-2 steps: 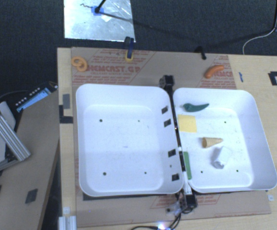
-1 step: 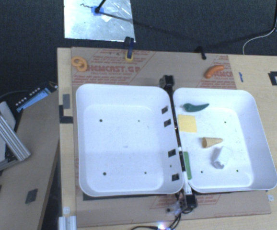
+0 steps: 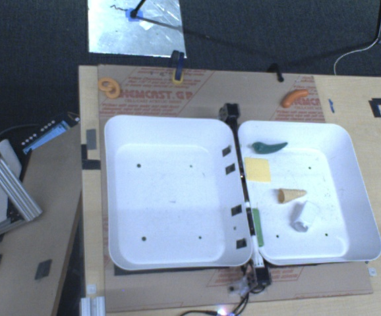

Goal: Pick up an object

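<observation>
Lying in the right bin (image 3: pixel 360 184) are a teal curved piece (image 3: pixel 269 147), a yellow square (image 3: pixel 257 170), an orange cone (image 3: pixel 291 195) and a pale crumpled lump (image 3: pixel 300 217); how the gripper's jaws stand cannot be told.

The shallow white right bin (image 3: pixel 349 176) holds a teal curved piece (image 3: pixel 269 147) at its back, a yellow flat square (image 3: pixel 257 170) before that, then a tan cone (image 3: pixel 291 195) and a pale grey lump (image 3: pixel 300 217) nearer its front.
</observation>
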